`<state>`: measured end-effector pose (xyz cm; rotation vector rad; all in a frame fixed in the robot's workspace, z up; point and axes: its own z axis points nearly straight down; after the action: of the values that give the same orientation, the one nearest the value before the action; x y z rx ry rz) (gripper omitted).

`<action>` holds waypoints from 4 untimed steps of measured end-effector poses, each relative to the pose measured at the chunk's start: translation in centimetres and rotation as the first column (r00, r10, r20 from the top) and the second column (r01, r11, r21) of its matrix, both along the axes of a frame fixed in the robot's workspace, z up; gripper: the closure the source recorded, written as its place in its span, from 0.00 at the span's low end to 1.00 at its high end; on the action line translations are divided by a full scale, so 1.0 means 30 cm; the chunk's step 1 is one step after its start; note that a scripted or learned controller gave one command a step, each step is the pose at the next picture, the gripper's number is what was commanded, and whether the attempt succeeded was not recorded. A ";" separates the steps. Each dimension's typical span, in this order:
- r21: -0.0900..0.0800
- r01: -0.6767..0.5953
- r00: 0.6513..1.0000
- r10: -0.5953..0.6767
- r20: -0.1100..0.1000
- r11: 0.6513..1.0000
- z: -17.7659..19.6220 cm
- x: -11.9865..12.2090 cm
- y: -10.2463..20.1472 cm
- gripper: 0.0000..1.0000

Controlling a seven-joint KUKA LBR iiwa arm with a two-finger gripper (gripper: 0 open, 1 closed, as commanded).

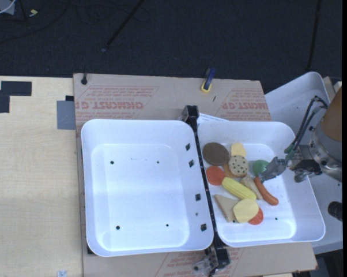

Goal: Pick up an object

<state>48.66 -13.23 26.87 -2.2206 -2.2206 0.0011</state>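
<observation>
- Even overhead light; both white bins (139,189) bright, near blown out, floors keep faint grey shading.
- Soft short shadows along the bin walls.
- Floor behind the bins very dark.
- Whole frame slightly soft, low-res.

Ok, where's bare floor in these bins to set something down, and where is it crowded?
The left bin offers bare white floor from wall to wall. In the right bin, free patches lie along the near wall and in the far right corner. The crowd sits by the divider: brown disc, corn, carrot, with the gripper at its right edge.
</observation>
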 end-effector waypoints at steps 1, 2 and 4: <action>0.005 0.000 1.000 0.000 -0.007 1.000 -0.578 -0.042 0.099 0.00; 0.000 -0.005 1.000 0.005 0.009 1.000 -0.590 0.249 -0.028 0.00; -0.001 -0.002 1.000 0.002 0.003 1.000 -0.563 0.528 0.046 1.00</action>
<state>64.51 -11.84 9.98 -2.2201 -2.2252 -0.0008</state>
